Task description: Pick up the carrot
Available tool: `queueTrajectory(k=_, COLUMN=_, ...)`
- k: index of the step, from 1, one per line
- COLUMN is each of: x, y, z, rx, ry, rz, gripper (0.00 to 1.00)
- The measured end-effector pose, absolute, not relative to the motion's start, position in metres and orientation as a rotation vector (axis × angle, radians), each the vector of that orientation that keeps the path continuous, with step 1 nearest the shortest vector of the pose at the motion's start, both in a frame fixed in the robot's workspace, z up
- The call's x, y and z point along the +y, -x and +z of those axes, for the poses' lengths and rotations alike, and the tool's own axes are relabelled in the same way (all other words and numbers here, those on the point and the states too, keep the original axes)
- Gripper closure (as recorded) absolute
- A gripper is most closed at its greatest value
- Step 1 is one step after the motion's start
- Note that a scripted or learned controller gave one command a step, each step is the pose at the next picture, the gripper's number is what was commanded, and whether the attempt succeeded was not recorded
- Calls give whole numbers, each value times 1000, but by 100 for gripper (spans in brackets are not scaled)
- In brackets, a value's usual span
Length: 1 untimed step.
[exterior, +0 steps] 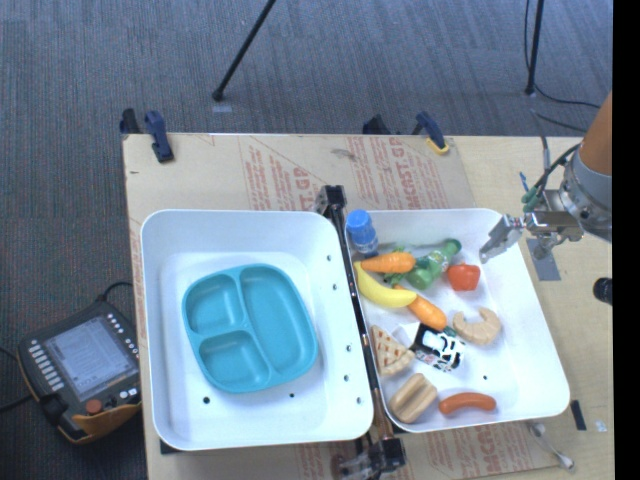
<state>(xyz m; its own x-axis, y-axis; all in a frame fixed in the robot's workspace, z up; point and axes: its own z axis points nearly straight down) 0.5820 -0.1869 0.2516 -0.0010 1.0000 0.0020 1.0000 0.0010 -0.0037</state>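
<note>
Sausage nearest me, right bin | carrot far-left there, beside banana | end effector over right rim, fingers spread, gripping nothing I see

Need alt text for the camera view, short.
The end effector hovers over the right bin's upper right edge, holding nothing, well apart from the carrot lying near that bin's upper left among a banana, tomato and other toy food. The left bin holds a blue divided plate.
</note>
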Motion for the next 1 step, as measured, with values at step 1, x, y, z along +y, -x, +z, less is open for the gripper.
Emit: queueTrajectory(k=1, x=-148, y=-583, z=111, rx=-2283, ry=2149, rz=3, gripper=0)
